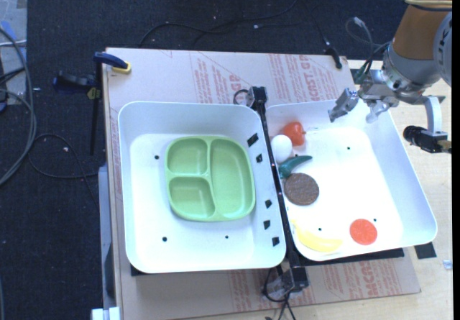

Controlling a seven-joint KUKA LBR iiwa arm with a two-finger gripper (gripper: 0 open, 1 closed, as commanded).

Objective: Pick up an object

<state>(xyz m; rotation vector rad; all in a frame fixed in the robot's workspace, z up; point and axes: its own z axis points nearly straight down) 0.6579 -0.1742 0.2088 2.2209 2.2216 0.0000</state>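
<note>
Overhead, arm's jaws [357,105] open above right bin [402,167], holding nothing.

A green divided plate [210,178] lies in the left bin [136,167].

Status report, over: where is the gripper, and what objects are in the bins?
Gripper open, above right bin's far edge, holding nothing. Small objects along its left side, untouched. Green tray in left bin. Nothing in the way.

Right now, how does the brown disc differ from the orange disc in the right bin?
The brown disc is darker and larger than the orange disc. The brown disc lies near the bin's left wall by other items; the orange disc lies apart, nearer the front. Both are round and flat.
</note>
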